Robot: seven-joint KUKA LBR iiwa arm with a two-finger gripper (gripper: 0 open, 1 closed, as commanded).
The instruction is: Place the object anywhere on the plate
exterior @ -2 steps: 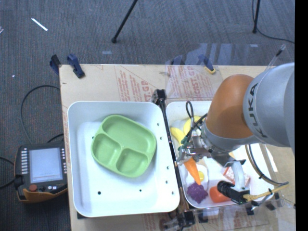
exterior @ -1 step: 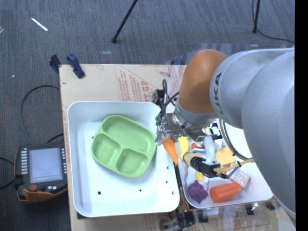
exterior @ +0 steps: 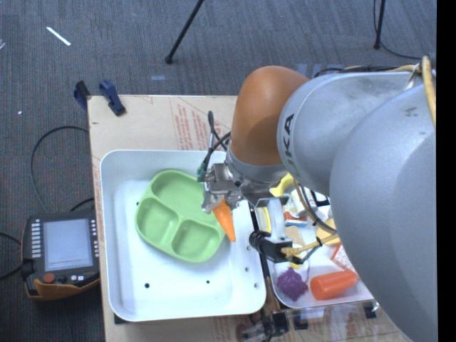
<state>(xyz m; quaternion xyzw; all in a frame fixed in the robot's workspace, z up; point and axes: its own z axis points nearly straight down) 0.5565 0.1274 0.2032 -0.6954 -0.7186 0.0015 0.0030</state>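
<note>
two white bins sat side by side on the bench when i checked the feed. the left bin (exterior: 121, 191) held a green plate (exterior: 171, 219) with three compartments, lying toward the bin's upper right part. the arm (exterior: 356, 162) came in from the right and hung over the seam between the bins, its orange band (exterior: 260, 120) sitting above the wrist.

the gripper (exterior: 216, 199) was just over the plate's right rim, and i saw an orange carrot (exterior: 226, 221) directly under it — broad end up at the fingers, tip slanting down and right along the plate's edge. the jaws looked closed on the carrot's upper end, though the wrist hid much of that. whether the carrot's tip touched the plate i could not tell; it overlapped the rim beside the lower right compartment.

the right bin (exterior: 313, 301) was mostly covered by the arm. i made out a purple object (exterior: 291, 283) and just beside it an orange object (exterior: 333, 283), near the bin's lower edge. a pendant (exterior: 63, 251) lay on the floor left of the bench.
</note>
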